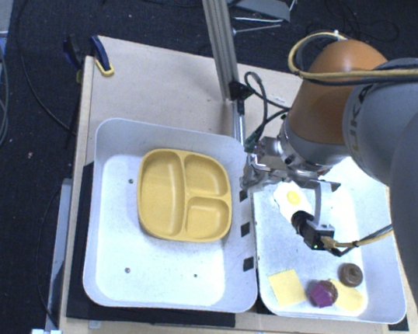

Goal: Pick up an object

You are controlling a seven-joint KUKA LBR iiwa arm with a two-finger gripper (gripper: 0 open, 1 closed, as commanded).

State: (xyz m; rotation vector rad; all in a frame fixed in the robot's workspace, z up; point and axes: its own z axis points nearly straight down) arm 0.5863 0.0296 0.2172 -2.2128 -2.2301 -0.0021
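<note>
Camera view:
- Two white bins lie side by side on the bench: the left bin (111,186) and the right bin (365,226).
- A yellow plate (186,196) with three compartments lies flat in the left bin, toward 1 o'clock from that bin's middle. It is the one thing in that bin.
- The grey arm (406,115) reaches in from 3 o'clock, its orange band (335,88) above the wrist.
- The gripper (258,176) is low over the right bin's 10 o'clock corner, just beside the wall shared by the two bins.
- Whether the gripper is wide or narrow cannot be told from this angle, and nothing can be seen held in it.
- A small yellow piece (294,198) lies on the right bin's floor, near the gripper at its 4 o'clock.
- The other loose things are gathered at the right bin's 5 to 6 o'clock end, well apart from the gripper.
- A flat yellow square (287,286) lies at 6 o'clock there.
- A purple object (322,293) is just beside the square, at its 3 o'clock.
- A pale yellow piece (351,301) touches the purple object on its 3 o'clock side.
- A brown round thing (350,274) sits near the purple object, at its 1 o'clock.
</note>
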